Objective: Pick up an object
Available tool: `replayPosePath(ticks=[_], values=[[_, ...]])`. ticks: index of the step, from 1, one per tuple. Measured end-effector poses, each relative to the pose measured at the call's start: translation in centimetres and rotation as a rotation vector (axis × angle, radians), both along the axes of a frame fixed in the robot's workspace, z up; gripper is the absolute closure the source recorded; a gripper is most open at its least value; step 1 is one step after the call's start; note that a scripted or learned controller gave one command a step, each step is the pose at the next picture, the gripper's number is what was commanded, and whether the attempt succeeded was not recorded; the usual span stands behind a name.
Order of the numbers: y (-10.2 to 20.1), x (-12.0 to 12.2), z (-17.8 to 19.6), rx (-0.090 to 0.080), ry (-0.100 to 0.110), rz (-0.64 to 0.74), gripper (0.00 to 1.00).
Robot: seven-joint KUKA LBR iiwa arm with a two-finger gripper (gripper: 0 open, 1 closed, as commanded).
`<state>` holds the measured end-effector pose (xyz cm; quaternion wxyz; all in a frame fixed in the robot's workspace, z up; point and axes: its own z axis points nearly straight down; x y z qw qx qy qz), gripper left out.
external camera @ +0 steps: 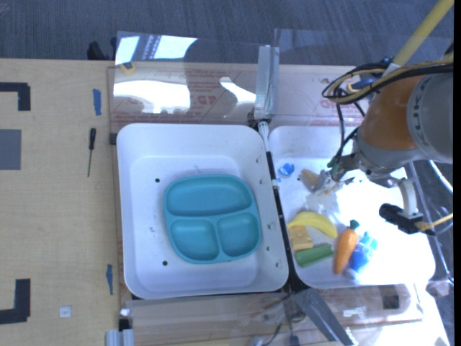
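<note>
So the pickable stuff is all clustered in the right bin [403,265]: a yellow banana [315,223], a green block [312,255] just below it, an orange carrot [346,246] standing next to those, and a blue toy [364,249] touching the carrot's right side. There's also a small blue bit [287,169] up near the bin's top-left corner, well apart from the rest.

The gripper [325,181] is down low in that bin, just above the banana and to the right of the small blue bit. Something pale and tan sits right at its tip, but it's too washed out to say what it is or whether it's actually pinched. Can't tell if the fingers are spread or closed either, too much glare.

Left bin [137,215] just has a teal divided tray [211,217] in it.

My guess is it's in the reach/grab step, nothing clearly lifted yet. Next it'd need to close on whatever's under the tip and lift straight up without knocking the banana.
</note>
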<state>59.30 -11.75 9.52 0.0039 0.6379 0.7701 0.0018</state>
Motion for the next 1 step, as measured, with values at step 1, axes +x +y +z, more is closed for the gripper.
replayPosePath(ticks=[1], values=[[5.46,3.50,9.23,0.003,0.001,0.085,1.00]])
